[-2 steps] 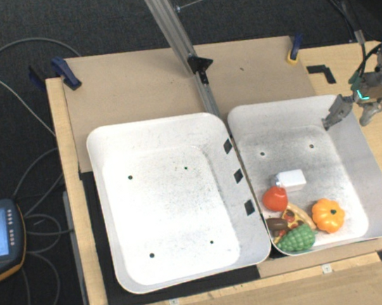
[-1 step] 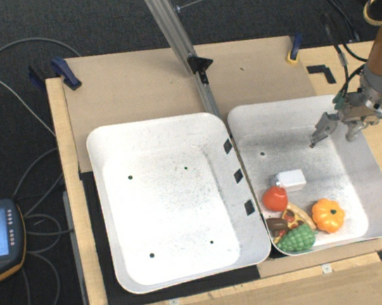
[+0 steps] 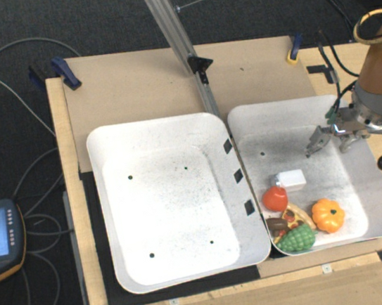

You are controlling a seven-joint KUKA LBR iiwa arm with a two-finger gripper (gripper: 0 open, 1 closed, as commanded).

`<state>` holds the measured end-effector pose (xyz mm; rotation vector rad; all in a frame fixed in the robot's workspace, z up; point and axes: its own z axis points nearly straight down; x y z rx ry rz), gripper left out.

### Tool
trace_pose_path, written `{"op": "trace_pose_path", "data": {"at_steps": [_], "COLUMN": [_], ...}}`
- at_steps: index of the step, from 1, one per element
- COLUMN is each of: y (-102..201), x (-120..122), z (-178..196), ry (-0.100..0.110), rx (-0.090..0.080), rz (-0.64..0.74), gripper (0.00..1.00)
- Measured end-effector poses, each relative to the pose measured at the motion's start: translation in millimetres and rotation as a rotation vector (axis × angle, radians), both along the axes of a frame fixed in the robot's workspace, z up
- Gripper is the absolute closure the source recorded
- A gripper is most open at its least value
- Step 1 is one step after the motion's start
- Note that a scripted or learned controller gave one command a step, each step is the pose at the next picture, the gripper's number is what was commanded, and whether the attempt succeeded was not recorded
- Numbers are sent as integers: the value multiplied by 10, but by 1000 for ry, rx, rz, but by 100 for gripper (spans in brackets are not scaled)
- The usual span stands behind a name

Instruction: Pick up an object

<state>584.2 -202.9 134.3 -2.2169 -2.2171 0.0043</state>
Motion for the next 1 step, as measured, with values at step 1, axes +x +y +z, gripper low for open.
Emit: {"op": "trace_pose_path", "data": {"at_steps": [1], "y": [10], "x": [-10], "z": [-445], "ry": [0], "rx": [0], "rz": [0], "gripper": [0]}}
